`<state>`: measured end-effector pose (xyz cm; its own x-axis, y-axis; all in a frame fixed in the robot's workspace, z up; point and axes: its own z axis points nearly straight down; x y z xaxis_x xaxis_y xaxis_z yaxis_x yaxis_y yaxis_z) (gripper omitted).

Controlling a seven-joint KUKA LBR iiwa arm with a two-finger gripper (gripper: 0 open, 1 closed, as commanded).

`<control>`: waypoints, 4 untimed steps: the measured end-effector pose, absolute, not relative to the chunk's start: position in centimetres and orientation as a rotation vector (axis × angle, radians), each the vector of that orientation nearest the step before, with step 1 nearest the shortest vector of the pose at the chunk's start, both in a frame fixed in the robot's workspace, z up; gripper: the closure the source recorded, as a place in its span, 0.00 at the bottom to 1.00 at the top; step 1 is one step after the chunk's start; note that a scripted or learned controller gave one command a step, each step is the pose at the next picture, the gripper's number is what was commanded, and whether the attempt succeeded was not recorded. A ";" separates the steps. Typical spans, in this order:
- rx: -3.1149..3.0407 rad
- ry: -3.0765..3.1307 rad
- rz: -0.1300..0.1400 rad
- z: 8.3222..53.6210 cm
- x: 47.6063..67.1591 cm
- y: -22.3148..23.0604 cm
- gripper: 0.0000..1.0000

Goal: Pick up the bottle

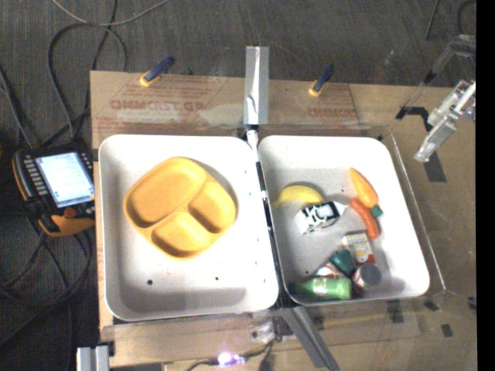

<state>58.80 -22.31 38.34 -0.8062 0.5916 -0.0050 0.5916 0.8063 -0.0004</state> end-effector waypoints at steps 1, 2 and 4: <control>0.532 3.095 0.002 21.7 55.2 -13.1 0.00; 0.781 3.024 0.004 12.4 51.3 -9.6 0.00; 1.047 2.932 0.008 11.7 58.8 -12.9 0.00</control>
